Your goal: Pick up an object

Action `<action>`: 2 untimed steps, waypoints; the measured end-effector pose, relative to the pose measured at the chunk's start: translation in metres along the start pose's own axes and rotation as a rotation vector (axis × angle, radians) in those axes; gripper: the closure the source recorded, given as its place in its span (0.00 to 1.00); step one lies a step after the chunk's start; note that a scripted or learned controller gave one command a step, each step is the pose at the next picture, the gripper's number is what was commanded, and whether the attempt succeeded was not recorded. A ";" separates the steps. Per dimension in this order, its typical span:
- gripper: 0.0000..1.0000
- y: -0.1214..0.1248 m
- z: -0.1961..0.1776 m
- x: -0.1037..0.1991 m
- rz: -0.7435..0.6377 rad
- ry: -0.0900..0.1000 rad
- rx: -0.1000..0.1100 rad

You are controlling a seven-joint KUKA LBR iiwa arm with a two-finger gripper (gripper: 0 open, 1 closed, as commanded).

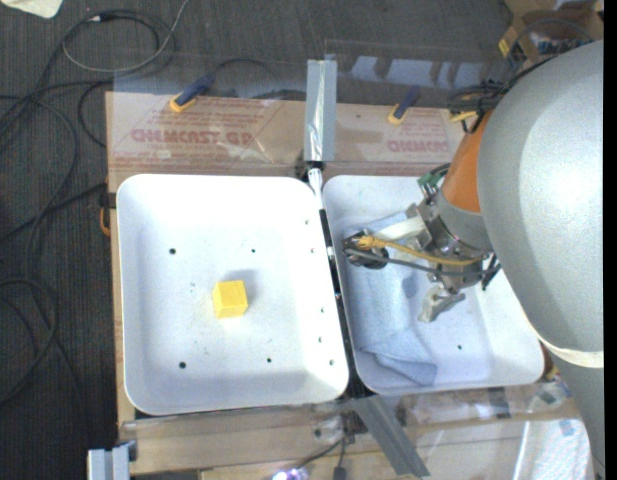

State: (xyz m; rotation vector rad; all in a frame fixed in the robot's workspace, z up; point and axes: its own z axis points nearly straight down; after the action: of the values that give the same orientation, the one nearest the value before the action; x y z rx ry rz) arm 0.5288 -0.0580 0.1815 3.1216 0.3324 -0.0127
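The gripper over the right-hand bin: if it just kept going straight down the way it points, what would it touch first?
Most likely the pale blue cloth lying in the right bin. The gripper hangs above the cloth's upper part, pointing down into the bin. How high it hangs cannot be judged from this slanted view.

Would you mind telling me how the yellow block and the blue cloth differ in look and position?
The yellow block is a small, solid cube, while the blue cloth is a flat, crumpled sheet that covers far more area. The yellow block sits alone in the left bin, away from the arm; the blue cloth lies in the right bin, directly under the gripper. Both rest on a bin floor.
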 end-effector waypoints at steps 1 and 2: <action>0.00 0.055 -0.051 -0.026 -0.124 0.003 0.000; 0.00 0.124 -0.075 -0.033 -0.600 0.003 -0.002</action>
State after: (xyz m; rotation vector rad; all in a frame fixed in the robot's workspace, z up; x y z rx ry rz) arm 0.5234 -0.1861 0.2567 2.8852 1.2400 -0.0089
